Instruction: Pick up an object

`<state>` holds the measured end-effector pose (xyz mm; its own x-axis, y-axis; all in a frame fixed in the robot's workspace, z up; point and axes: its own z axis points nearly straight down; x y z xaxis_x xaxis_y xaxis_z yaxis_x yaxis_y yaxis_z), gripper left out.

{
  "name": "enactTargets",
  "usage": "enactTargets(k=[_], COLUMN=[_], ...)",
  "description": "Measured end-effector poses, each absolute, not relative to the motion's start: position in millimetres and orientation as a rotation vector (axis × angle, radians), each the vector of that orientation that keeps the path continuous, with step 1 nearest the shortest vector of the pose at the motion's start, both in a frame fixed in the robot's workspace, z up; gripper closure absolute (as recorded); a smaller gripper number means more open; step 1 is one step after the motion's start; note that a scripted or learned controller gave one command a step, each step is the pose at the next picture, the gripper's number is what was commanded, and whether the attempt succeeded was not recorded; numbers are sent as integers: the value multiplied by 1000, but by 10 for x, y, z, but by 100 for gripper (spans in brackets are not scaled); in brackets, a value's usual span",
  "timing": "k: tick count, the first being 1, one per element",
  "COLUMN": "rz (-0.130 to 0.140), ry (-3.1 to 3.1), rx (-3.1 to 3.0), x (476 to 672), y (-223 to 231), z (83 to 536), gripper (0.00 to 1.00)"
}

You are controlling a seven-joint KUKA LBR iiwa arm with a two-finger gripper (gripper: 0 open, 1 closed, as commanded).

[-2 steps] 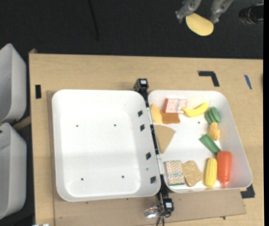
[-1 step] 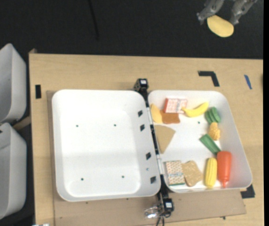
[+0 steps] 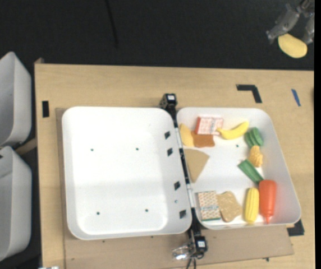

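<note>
My gripper is raised at the top right corner, beyond the far edge of the bench. A pale yellow, lemon-like oval sits between its fingertips, one grey finger showing on its left side. The gripper is shut on this yellow piece, and both are well above and behind the right bin. That bin holds several toy foods: a banana, a red-and-white box, a red carrot-like piece, a yellow corn cob and a tan triangle.
The left bin lies beside the right one, joined along a black-clipped seam. A green pepper, a green cucumber, a bread slice and a cracker box also lie in the right bin. White containers stand off the bench's left.
</note>
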<state>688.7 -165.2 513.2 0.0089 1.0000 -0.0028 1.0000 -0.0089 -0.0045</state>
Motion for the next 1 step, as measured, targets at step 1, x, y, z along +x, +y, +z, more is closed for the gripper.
enactTargets(k=[1], rz=[1], ry=[-2219], rx=[-2234], x=[6865], y=[-2347], z=[5512], gripper=[100])
